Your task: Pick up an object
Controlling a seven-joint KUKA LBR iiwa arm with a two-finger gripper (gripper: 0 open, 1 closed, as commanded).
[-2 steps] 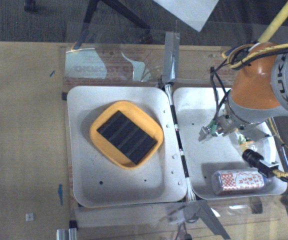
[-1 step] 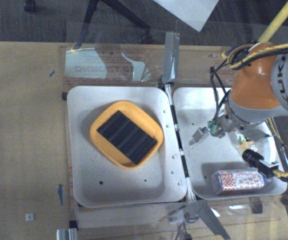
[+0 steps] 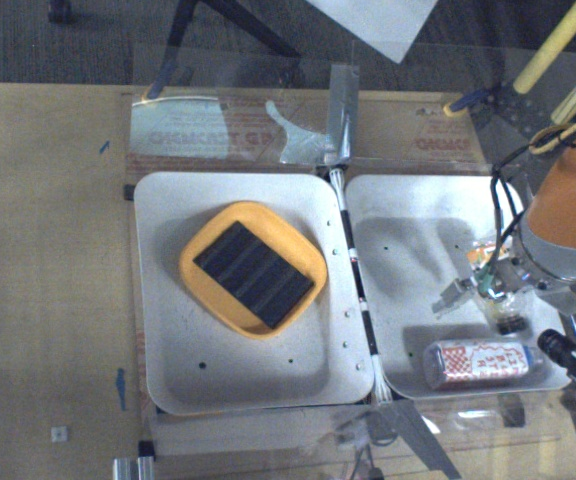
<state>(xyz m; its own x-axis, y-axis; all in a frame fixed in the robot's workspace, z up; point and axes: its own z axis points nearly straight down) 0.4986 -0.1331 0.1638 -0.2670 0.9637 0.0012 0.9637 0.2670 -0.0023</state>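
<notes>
A yellow block with a black ribbed top [image 3: 253,268] lies tilted in the middle of the left bin [image 3: 168,368]. In the right bin [image 3: 408,218], a small bottle with a red-and-white checked label [image 3: 480,361] lies on its side near the front wall. My gripper [image 3: 476,293] hangs low over the right part of that bin, just above and behind the bottle, and apart from it. The grey arm with its orange band [image 3: 568,203] comes in from the right. Nothing can be seen held in the gripper.
A ridge [image 3: 353,278] divides the two bins. Cardboard and clear tape [image 3: 268,133] lie behind the bins. Cables [image 3: 513,203] loop beside the wrist, and a yellow pole [image 3: 558,33] leans at the back right. Bare wooden bench [image 3: 48,268] spreads to the left.
</notes>
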